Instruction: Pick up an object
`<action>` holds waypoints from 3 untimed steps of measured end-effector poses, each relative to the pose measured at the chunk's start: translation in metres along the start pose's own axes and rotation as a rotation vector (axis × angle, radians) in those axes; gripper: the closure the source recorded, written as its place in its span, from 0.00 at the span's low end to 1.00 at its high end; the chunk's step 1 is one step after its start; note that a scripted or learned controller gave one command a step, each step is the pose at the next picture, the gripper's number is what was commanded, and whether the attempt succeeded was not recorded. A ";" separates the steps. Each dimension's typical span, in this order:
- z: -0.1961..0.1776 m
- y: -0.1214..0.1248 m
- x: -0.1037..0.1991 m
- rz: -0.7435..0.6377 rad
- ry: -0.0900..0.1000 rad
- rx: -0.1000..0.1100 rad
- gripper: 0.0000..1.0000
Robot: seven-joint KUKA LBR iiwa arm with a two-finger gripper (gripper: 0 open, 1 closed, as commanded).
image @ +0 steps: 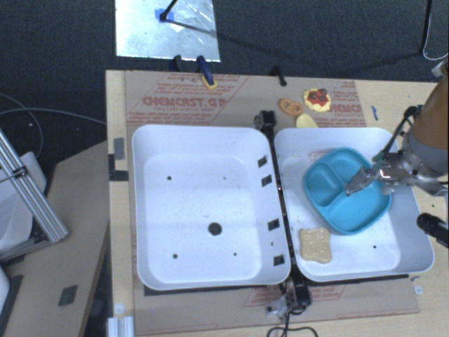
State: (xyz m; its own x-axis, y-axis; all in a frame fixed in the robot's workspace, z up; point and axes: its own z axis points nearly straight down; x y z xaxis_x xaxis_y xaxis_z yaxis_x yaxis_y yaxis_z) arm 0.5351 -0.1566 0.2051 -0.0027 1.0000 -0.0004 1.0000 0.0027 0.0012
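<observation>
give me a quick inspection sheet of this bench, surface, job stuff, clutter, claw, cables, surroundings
surface: brown board bearing a left bin and a right bin.
job's things: blue divided plate and tan toast-shaped piece in the right bin.
clutter: three small toy foods on the board behind the bins.
claw: claw over the plate's right part; grip unclear.
cables: black cable across the dark floor behind.
surroundings: shiny sheet, metal frame at left.

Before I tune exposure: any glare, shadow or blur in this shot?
Camera view: strong glare on the shiny sheet at top; soft shadow under the blue plate in the right bin; arm at the right edge slightly blurred; bins evenly lit.
</observation>
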 end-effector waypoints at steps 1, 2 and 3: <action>0.111 -0.034 0.058 -0.003 0.001 0.000 0.00; 0.114 -0.042 0.069 0.005 -0.010 -0.026 0.00; 0.101 -0.038 0.070 0.002 -0.007 -0.033 1.00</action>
State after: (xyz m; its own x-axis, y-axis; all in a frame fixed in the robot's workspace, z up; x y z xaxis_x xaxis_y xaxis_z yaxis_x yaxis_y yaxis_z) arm 0.4968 -0.0865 0.1039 -0.0004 1.0000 -0.0070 0.9994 0.0006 0.0342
